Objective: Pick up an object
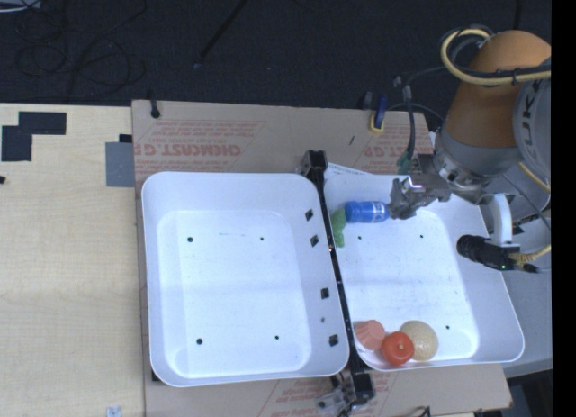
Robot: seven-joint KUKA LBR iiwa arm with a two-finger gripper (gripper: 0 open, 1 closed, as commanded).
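Blue cylinder (365, 213): lying on its side in the right bin (490, 316), near the bin's far-left corner. Long axis roughly left–right, one end toward the black divider (328, 253), other end at the gripper (401, 201). Small green piece (338, 226) just beside the divider-side end. Gripper at the cylinder's right end, possibly touching; fingers too dark and blurred to read, cannot tell whether parted or closed on it. Pink (369, 333), red (397, 348) and beige (419, 339) round items clustered at the right bin's near-left corner, well apart from the cylinder. Left bin (162, 226) beside the divider. Bins on printed cardboard (225, 140) over a pale wooden bench (63, 271); dark floor with cables (81, 37) behind.
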